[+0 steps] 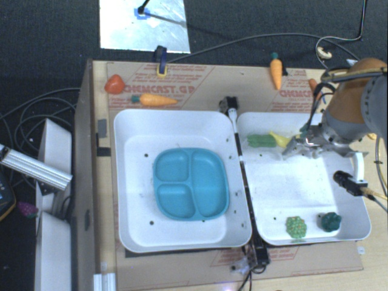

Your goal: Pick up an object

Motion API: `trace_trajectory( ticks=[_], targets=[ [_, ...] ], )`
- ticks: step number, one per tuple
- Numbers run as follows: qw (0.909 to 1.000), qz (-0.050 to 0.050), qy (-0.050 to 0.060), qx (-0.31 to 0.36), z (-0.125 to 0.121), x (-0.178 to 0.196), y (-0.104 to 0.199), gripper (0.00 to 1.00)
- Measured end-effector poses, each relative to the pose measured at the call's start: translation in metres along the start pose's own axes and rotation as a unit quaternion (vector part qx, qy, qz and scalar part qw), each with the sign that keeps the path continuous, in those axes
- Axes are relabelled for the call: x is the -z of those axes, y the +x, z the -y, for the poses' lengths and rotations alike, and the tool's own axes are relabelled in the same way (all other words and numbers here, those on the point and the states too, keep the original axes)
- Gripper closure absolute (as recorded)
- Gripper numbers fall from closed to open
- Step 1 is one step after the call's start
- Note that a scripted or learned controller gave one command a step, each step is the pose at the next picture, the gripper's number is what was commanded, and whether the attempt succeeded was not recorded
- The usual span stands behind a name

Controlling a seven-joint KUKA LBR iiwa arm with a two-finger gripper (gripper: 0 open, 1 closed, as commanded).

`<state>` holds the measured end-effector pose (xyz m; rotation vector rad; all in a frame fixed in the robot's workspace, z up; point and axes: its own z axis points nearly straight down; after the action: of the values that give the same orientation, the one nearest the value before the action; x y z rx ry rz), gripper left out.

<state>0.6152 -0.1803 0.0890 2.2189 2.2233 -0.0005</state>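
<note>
Hand (295, 145) low over right bin (303, 187), beside yellow piece (279, 139)

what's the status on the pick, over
Gripper low in right bin, beside the yellow piece and green block; nothing seen between its fingers. Green ball and dark teal toy untouched at near edge. Nothing blocking.

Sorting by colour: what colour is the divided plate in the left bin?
Light blue plate, seen clearly in the camera view.
</note>
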Motion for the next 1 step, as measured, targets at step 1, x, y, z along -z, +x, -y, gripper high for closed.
trace_trajectory(
  ticks=[1],
  targets=[
    [1.0,-0.001,-0.003,0.002,-0.0436,0.076,0.0655,0.0]
  ],
)
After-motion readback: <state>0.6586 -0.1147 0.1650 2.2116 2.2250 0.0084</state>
